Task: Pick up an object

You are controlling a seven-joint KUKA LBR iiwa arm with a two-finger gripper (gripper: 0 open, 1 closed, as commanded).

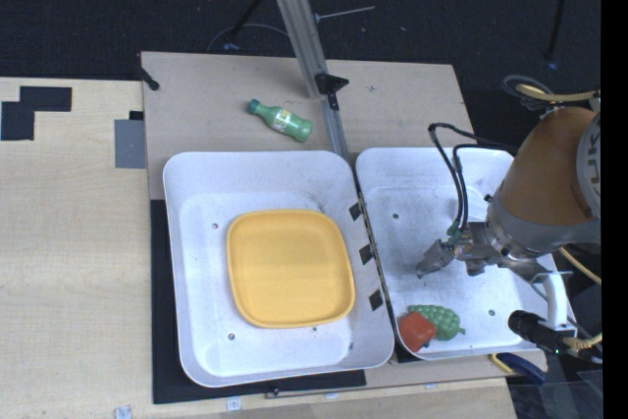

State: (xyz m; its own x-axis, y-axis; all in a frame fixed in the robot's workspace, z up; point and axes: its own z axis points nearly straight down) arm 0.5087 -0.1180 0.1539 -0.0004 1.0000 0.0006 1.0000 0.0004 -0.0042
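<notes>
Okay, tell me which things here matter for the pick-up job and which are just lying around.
Part of the job:
- end effector, low inside the right bin
- red and green toy at that bin's near edge
- yellow plate in the left bin

Lying about:
- green bottle on the bench behind the bins
- metal rail behind the bins

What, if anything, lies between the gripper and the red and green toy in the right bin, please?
Nothing visible does. The gripper hangs over bare white floor of the right bin, and the red and green toy lies nearer the bin's front edge, apart from it.
</notes>
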